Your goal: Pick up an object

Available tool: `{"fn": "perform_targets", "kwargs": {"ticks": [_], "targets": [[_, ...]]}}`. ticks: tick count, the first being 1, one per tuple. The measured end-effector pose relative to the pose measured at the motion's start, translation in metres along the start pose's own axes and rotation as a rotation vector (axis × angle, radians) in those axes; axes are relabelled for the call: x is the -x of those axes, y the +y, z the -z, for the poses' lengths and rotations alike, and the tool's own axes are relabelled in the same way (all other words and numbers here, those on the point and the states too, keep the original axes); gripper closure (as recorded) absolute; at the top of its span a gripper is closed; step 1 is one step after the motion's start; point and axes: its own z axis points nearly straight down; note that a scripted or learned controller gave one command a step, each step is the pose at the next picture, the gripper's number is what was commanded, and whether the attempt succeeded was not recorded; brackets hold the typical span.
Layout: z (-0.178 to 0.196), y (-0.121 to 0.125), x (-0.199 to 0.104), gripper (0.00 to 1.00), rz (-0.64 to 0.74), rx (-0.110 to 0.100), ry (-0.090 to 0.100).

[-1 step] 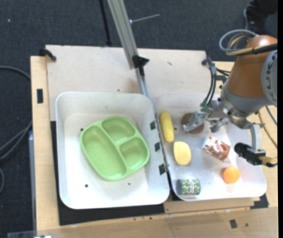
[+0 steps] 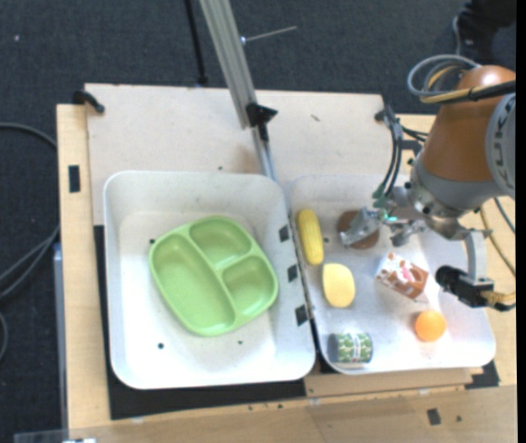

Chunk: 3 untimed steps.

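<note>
My pincer (image 2: 380,221) hovers low in the right bin (image 2: 484,326); I cannot tell its state. A brown round object (image 2: 359,231) sits just left of it, seemingly touching: it looks small, rigid and light, best pinched across its width. Nearer lie a packet (image 2: 402,276) and orange ball (image 2: 430,326). My arm (image 2: 466,146) bends in from behind.

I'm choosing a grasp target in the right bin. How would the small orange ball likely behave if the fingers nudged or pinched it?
The orange ball looks round and smooth, so a nudge would probably send it rolling across the right bin. It lies apart from the snack packet, with nothing beside it to stop it. Its curved surface may slip out of an off-centre pinch.
</note>
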Motion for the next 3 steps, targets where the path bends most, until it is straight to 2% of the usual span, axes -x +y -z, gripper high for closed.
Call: {"fn": "perform_targets", "kwargs": {"ticks": [1, 2, 3], "targets": [[-0.063, -0.002, -0.001, 0.00, -0.002, -0.007, -0.002], [-0.111, -0.003, 0.000, 0.00, -0.003, -0.005, -0.002], [-0.097, -0.001, 0.001, 1.00, -0.009, 0.002, -0.001]]}}
